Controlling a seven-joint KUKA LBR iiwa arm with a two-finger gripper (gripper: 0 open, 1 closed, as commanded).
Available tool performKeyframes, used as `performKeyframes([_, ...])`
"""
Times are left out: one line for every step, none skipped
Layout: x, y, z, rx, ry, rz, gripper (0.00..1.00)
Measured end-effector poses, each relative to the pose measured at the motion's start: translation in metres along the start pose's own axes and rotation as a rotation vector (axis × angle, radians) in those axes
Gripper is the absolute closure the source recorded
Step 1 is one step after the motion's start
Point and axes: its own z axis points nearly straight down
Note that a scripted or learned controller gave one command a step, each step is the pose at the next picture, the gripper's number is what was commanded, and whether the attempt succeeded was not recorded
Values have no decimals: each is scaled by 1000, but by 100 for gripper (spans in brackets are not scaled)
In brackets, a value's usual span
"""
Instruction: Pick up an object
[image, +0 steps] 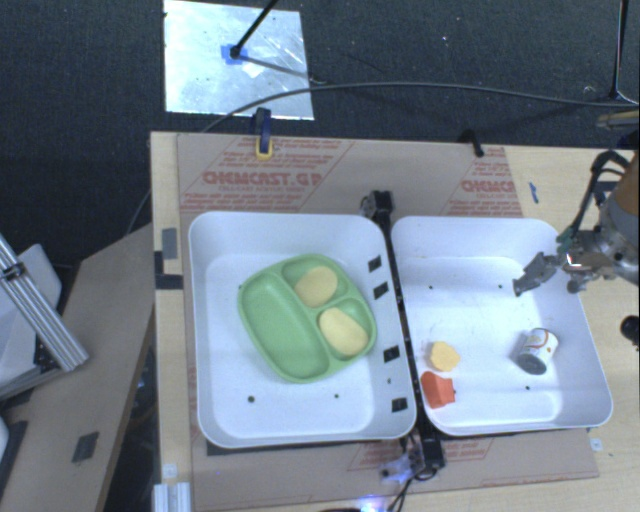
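Three loose objects sat in the right bin (470, 245), and any of them would have served. Nearest the gripper (550, 272) was the small white cup (536, 350), tipped on its side near the bin's right wall, its open mouth turned toward the lower left of the view and its long axis running on a slant from upper right to lower left. It lay almost straight below the gripper in the picture, toward the front of the bin and just a touch to the left, with bare white floor between them.

Farther left, by the divider, were the yellow piece (444, 355) and the orange-red piece (438, 389), close together, one in front of the other, and both well apart from the gripper.

That gripper hung over the back right part of the bin, and nothing was visible between its fingers; whether they were spread or closed, I could not tell. My call: the cup was the shortest reach, though a rolled-over cup could scoot off.

Over in the left bin (215, 250), a green divided plate (270, 330) carried two yellow foods.
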Motion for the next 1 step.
performKeyframes([0,3,-6,-11,-2,-3,0])
